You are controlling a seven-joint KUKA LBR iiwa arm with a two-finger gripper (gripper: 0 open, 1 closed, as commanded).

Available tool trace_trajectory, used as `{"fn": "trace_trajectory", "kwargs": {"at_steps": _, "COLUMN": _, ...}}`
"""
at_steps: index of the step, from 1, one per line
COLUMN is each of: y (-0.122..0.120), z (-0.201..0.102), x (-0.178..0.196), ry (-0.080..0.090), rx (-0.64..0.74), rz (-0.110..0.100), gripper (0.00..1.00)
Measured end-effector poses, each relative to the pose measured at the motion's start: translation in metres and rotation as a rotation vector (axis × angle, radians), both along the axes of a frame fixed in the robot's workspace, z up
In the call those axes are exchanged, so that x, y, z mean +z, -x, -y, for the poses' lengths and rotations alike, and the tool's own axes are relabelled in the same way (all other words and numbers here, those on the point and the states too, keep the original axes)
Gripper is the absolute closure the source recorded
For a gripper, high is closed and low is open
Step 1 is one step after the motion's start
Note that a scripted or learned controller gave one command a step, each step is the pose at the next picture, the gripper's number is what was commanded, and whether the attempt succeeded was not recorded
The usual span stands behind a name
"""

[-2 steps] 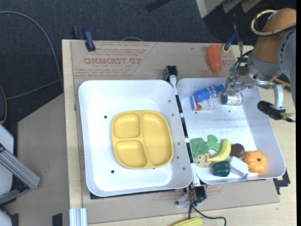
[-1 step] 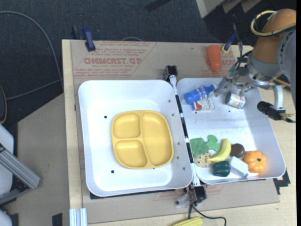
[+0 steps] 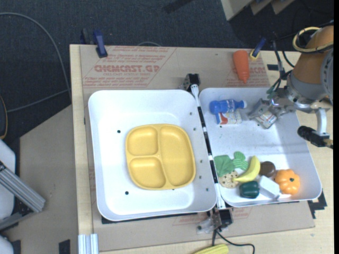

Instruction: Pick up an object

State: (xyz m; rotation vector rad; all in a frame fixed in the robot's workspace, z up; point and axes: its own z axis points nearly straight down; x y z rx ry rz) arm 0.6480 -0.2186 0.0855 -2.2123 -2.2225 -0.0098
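Observation:
My gripper (image 3: 264, 115) hangs low over the upper part of the right bin (image 3: 296, 142), with the grey and orange arm reaching in from the right. A blue bottle (image 3: 226, 107) lies just left of it, a small gap apart, with a white and red piece (image 3: 231, 118) beside it. Along the bin's front edge lie a green leafy toy (image 3: 229, 163), a banana (image 3: 250, 169), a brown round piece (image 3: 268, 169), an orange pumpkin (image 3: 288, 181), a dark green pepper (image 3: 249, 189), a white block (image 3: 268, 188) and a cookie (image 3: 229, 181). I see nothing held in the gripper.
The left bin (image 3: 106, 115) holds a yellow divided plate (image 3: 159, 156). An orange carrot (image 3: 241, 65) lies on the bench behind the right bin. Blue clamps (image 3: 98, 42) sit at the bench's back edge. The right bin's middle shows bare white floor.

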Motion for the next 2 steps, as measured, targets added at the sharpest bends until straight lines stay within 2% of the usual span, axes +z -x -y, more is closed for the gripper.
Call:
{"fn": "trace_trajectory", "kwargs": {"at_steps": 1, "y": 0.001, "z": 0.004, "x": 0.01, "ry": 0.01, "rx": -0.002, "rz": 0.002, "gripper": 1.0}}
{"fn": "trace_trajectory", "kwargs": {"at_steps": 2, "y": -0.02, "z": -0.041, "x": 0.098, "ry": 0.01, "rx": -0.003, "rz": 0.003, "gripper": 1.0}}
